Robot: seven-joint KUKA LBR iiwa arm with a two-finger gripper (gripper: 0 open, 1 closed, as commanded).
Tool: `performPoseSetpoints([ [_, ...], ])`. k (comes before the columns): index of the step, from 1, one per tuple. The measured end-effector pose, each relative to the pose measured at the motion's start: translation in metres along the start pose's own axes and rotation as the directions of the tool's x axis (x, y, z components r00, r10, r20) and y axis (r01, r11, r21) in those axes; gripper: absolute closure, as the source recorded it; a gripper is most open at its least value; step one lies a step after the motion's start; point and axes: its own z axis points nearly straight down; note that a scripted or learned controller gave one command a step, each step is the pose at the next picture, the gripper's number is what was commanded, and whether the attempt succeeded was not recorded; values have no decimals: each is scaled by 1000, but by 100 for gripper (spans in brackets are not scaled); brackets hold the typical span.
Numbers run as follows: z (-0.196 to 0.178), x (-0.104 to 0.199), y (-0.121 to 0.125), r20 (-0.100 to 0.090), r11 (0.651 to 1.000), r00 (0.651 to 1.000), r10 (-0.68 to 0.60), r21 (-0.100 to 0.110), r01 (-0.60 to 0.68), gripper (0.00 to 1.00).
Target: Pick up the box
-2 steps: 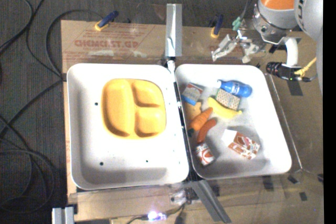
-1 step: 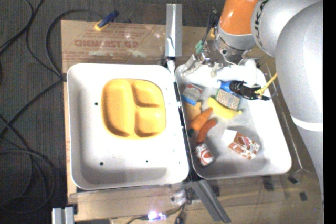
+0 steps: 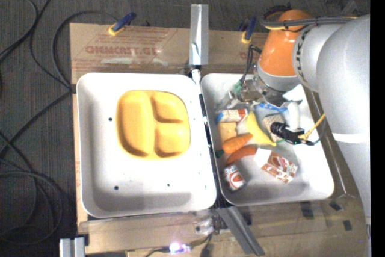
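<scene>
Brown board-topped bench (image 3: 138,48) on dark carpet floor (image 3: 36,99), black cables (image 3: 18,147) trailing around it. Carries both bins side by side, faint red lettering along far edge.

Big grey arm with orange band (image 3: 337,69), in from right, bent down over far part of right bin.

Shallow white plastic left bin (image 3: 96,177), with yellow moulded compartment tray (image 3: 153,123) lying flat near its middle, a bit toward far side.

Shallow white plastic right bin (image 3: 313,186), touching left bin along shared edge, cluttered in far and left half.

Upright silver metal bar (image 3: 199,33) at far end of seam between bins.

Gripper (image 3: 249,93) low over far-left clutter of right bin. Opening: cannot tell, tips lost among wrist and clutter.

Yellow soft-looking item (image 3: 258,129), kind unclear, mid-bin, just beside the carrots.

Two orange carrots (image 3: 239,148), side by side, slanted, left-centre of right bin.

Red-and-white flat cardboard box (image 3: 278,167), lying flat on bin floor, near side, right of carrots, apart from gripper.

Blue-and-white small box (image 3: 231,115), by left wall of right bin, near the gripper, on its near-left side.

Tan square cracker-like piece (image 3: 226,130), between that small box and carrots.

Red-and-white small can (image 3: 233,177), on its side near left wall, just nearer than carrots.

Two blue-and-yellow clamps, one (image 3: 120,24) on bench's far-left edge, other (image 3: 248,27) on far edge beside orange band.
</scene>
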Motion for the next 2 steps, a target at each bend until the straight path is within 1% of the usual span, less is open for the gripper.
performPoseSetpoints([
  [1,-10,1,1,-4,1000,1000,1,-1,-1,100],
  [2,-23,-20,-51,-2,988,988,153,12,-153,100],
])
